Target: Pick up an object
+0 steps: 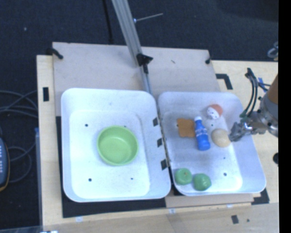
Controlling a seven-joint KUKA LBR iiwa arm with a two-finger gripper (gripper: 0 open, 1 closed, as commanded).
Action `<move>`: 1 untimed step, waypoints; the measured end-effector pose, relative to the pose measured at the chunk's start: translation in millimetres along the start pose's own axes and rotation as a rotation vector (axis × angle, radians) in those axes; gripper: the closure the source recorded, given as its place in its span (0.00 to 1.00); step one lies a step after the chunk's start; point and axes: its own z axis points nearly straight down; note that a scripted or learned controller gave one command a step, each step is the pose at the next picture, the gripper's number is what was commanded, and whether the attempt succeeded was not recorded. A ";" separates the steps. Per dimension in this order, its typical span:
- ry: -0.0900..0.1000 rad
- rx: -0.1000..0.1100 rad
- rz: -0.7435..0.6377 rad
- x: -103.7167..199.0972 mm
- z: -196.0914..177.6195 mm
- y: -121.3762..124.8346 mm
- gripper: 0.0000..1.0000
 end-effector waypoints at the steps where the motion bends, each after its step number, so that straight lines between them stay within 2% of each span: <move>1: 0.000 0.002 0.000 -3.3 -39.4 3.4 1.00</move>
